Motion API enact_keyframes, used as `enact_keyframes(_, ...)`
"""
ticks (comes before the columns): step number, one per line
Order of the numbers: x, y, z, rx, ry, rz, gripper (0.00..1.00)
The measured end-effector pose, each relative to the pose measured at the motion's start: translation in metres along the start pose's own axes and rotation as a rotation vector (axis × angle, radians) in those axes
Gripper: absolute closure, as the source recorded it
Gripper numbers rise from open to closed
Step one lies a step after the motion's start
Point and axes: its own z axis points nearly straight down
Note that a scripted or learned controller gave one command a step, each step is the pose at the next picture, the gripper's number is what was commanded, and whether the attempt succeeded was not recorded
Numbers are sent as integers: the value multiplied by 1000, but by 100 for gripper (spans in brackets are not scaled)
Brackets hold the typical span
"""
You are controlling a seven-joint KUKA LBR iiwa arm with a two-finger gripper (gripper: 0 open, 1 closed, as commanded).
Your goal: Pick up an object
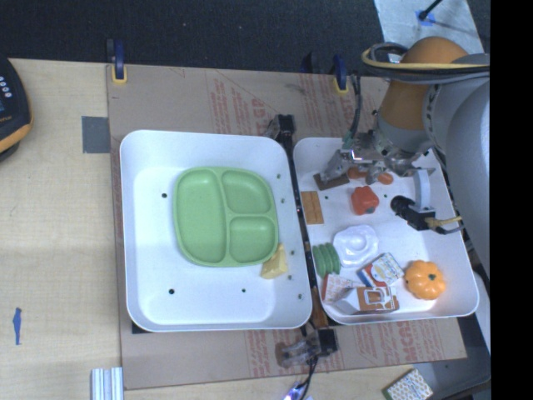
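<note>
Nearest the camera, small packets (pixel 371 286) crowd the right bin's (pixel 450 307) front edge beside an orange toy pumpkin (pixel 425 279); the gripper (pixel 354 163) hangs low at that bin's back left corner, and whether it is clenched or released I cannot tell; a red piece (pixel 364 198), possibly a toy pepper, lies just beside it; a descent here could strike the bin wall or nudge the piece away; the arm (pixel 416 82) reaches in from the right, wrist bent steeply downward; the left bin (pixel 141 223) holds a green divided plate (pixel 225 215)

Bright, even overhead light; white bins (pixel 208 311) glare slightly, edges soft.
</note>
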Motion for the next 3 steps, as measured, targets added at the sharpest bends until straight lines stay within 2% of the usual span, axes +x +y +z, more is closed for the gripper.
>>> enact_keyframes(2,4,0,0,1,0,0,0)
enact_keyframes(3,-9,0,0,-2,1,4,0)
